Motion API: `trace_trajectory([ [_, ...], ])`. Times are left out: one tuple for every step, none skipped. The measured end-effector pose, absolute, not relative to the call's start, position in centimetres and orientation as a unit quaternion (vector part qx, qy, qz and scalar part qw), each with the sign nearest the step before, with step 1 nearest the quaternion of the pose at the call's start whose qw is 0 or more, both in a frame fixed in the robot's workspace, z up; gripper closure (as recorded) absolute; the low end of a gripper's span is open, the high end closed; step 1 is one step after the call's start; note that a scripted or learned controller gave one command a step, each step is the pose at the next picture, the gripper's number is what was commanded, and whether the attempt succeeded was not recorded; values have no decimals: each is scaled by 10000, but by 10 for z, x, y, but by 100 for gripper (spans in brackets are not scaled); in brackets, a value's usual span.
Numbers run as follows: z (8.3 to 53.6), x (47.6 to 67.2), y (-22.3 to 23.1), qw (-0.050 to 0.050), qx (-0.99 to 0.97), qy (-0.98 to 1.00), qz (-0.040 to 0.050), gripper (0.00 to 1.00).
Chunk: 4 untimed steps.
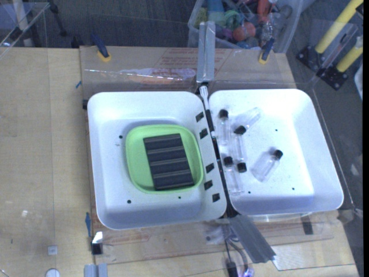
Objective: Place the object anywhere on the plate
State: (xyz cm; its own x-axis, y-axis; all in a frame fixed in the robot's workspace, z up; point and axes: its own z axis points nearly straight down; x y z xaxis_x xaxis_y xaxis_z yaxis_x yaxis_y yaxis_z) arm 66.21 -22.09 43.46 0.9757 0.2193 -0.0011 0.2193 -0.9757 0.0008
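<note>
On the left bin's [104,154] floor sits a green plate [134,154] w/ a dark ribbed block [168,162] lying flat on it (slightly askew). Right bin [300,154] has several clear vials [266,163] w/ black caps, most clustered near its left wall. Arm and pincer: can't tell their state.

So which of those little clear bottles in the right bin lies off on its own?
The bottle with its black cap pointing up-right, out toward the middle of the right bin. The other bottles cluster close along the divider beside the left bin.
</note>
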Motion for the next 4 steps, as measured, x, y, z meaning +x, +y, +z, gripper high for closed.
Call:
trace_trajectory([
  [435, 660, -221, 1, 9940, 1098, -10, 0],
  [435, 662, -221, 6, 9939, 1100, -2, 0],
  [435, 662, -221, 1, 9928, 1195, -11, 0],
  [435, 661, -222, -13, 9940, 1090, -5, 0],
])
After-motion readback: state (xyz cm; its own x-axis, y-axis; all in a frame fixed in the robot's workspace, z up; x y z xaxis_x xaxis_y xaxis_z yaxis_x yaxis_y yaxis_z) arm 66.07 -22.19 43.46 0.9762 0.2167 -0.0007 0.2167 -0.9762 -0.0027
